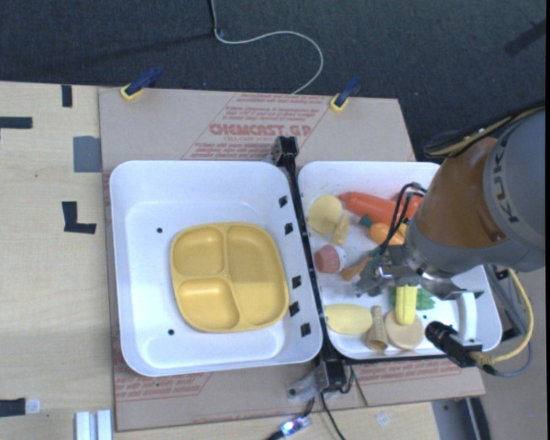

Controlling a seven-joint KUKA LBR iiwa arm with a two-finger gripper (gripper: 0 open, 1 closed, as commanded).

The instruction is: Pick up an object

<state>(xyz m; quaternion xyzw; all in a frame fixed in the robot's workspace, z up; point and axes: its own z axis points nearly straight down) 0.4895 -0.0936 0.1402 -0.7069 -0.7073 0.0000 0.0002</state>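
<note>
The right bin (458, 324) holds several toy foods. An orange carrot (368, 204) lies at the back, with a pale yellow round fruit (326, 214) to its left. A pinkish round piece (327, 260) sits below that fruit. A yellow oval piece (347, 319), a beige mushroom-like piece (377, 331) and a tan disc (406, 333) lie along the front. A yellow and green corn piece (407, 301) stands just right of my gripper (370, 274). The gripper is low in the middle of this bin, between the pink piece and the corn. The arm hides the bin's right part.
The left bin (137, 200) bears a yellow divided plate (227, 276). A black clip (284, 149) sits on the wall between the bins. Cardboard lies under both bins, held by yellow and blue clamps (142, 82) at the back. A white cable (266, 39) trails behind.
</note>
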